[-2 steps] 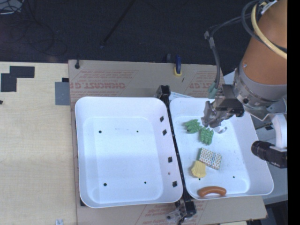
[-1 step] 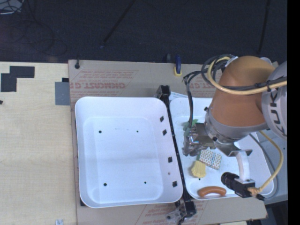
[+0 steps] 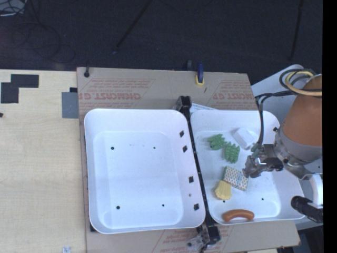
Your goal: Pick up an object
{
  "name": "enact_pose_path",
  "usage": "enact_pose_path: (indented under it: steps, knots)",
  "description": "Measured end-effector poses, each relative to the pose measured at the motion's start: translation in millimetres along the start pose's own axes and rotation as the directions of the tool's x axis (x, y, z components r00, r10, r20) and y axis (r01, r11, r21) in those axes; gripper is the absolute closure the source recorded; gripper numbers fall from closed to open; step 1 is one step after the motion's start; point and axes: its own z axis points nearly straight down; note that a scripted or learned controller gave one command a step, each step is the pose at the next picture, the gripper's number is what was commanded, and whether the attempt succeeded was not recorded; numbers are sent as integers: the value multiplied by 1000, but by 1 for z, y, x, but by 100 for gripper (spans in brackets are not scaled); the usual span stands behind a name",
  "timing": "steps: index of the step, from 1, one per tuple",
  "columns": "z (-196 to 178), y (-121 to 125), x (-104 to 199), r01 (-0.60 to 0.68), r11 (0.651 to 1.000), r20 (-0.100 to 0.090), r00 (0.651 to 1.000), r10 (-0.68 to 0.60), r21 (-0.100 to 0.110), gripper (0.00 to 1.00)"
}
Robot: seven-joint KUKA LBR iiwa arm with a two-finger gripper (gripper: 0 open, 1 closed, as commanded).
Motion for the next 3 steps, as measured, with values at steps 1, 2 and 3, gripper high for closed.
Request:
enact_pose_path:
  steps: [1, 2, 3]
  knots:
    - [-95, 87, 61, 15, 1000, 0, 1000, -15, -17, 100]
    - [-38, 18, 2, 5, 1000, -2, 1000, -5, 2, 100]
    - [-90, 53, 77, 14, 1000, -1, 1000, -15, -10, 100]
